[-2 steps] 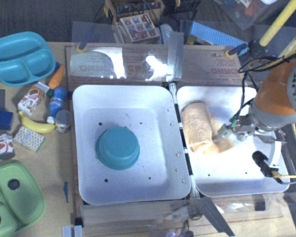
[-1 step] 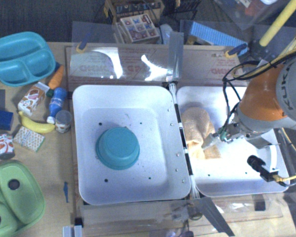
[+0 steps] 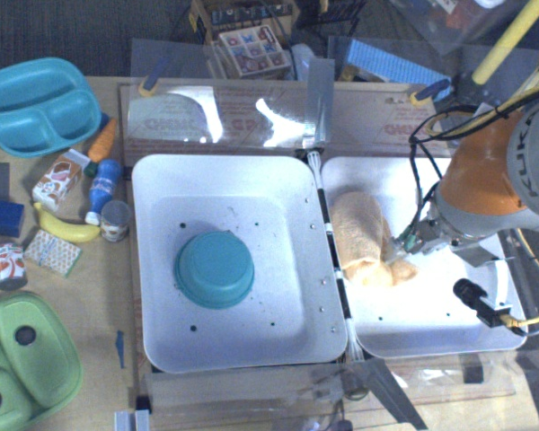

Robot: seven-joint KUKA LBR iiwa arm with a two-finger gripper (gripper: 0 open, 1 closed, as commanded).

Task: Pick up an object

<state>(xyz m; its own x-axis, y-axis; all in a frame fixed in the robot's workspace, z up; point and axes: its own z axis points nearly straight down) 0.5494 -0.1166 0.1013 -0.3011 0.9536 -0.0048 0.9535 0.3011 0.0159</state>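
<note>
1. Camera view, layout: two white bins sit side by side on the table. The left bin (image 3: 153, 196) holds a teal bowl (image 3: 216, 268), upside down, near its middle. The right bin (image 3: 431, 317) holds a pale bread loaf (image 3: 357, 227) against its left wall, with a smaller pale orange lump (image 3: 384, 273) just beside the loaf's near end.

2. Camera view, arm: the grey arm with its orange band (image 3: 487, 180) reaches in from the right, and its pincer (image 3: 406, 243) hangs low over the right bin, just right of the loaf and touching or nearly touching the orange lump. Its tip is too small and blurred to read, so I cannot tell how it is set.

3. Progress: nothing is seen lifted; loaf and lump both appear to rest on the bin floor. I judge the approach done, with the grasp unconfirmed and the lift not yet made.

4. Orientation: the loaf lies flat, its long axis running far to near, roughly parallel to the wall between the bins, with the near end tipped slightly right. The lump is too shapeless to give an axis.
</note>
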